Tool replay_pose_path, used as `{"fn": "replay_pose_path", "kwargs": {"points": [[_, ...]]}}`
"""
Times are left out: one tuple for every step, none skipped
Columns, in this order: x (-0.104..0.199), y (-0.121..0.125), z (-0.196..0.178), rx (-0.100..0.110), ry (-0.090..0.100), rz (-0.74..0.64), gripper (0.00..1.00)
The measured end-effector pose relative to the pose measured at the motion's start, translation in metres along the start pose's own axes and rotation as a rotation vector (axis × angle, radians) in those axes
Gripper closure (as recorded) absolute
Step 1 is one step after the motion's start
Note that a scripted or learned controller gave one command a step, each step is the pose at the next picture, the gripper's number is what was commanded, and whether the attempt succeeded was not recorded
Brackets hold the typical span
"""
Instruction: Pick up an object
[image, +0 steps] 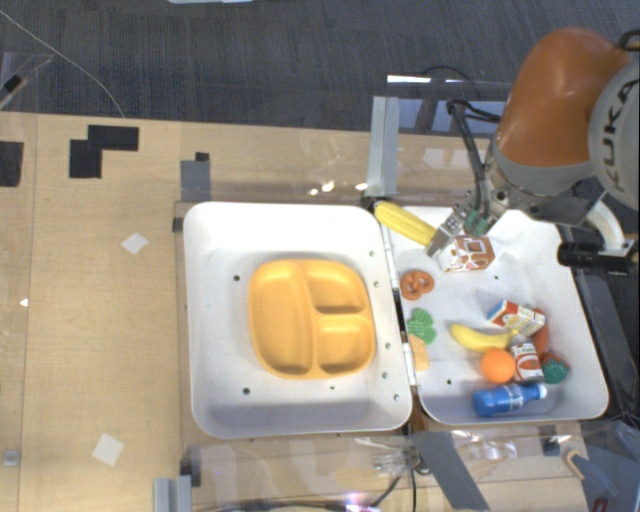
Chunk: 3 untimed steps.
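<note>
The gripper (455, 238) was seen above the right bin (590, 385) at its eleven o'clock corner, beside the corn cob (403, 221); its finger spread could not be told. Carton (467, 254) print was unreadable; "KU" was cut off on the arm (610, 130).

Pincer (455, 232) low over the far end of the right bin (590, 385), a finger tip touching or just above a red-and-white packet (468, 255); whether the packet is gripped cannot be told. Just to its left a yellow corn cob (403, 222) lies along the bin's far-left corner; nearer the camera from it a brown pretzel (416, 284), then green broccoli (420, 324). Well apart, toward the near right: banana (476, 337), small carton (517, 319), orange (498, 366), blue bottle (508, 399); far to the left, the left bin (215, 390) with a yellow divided plate (308, 317).
</note>
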<state>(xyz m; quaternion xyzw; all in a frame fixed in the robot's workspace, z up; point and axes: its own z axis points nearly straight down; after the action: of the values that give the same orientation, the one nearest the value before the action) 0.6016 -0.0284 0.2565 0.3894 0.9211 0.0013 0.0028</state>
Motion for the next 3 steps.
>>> {"fn": "replay_pose_path", "kwargs": {"points": [[0.001, -0.051, -0.012, 0.000, -0.003, -0.273, 1.00], [0.063, -0.037, 0.003, 0.002, 0.002, 0.684, 1.00], [0.001, -0.091, 0.045, 0.007, 0.000, 0.652, 1.00]]}}
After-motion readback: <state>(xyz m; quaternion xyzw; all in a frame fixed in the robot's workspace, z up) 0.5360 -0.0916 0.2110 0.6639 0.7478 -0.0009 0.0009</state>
